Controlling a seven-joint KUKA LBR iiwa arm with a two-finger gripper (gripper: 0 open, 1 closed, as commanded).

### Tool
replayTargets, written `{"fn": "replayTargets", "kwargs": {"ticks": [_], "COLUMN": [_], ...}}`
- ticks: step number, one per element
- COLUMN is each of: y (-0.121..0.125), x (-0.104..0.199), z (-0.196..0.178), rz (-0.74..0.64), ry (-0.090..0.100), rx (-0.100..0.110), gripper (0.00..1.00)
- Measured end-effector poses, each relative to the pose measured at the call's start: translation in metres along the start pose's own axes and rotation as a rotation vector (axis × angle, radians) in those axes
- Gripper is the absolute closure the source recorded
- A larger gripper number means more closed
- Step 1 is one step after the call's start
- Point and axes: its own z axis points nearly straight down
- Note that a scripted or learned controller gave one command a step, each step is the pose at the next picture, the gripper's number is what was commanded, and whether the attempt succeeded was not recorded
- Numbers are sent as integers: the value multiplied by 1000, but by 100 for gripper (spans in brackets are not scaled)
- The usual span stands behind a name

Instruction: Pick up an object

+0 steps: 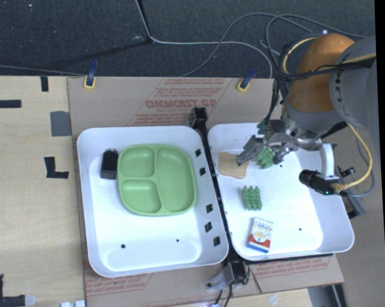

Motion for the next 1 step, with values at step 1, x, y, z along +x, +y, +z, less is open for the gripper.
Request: {"fn": "replayTargets", "kwargs": {"ticks": [1], "y": [3], "x": [0], "z": [-8], "rz": [-3], "ry": [-1], "rx": [-14], "gripper": [0]}}
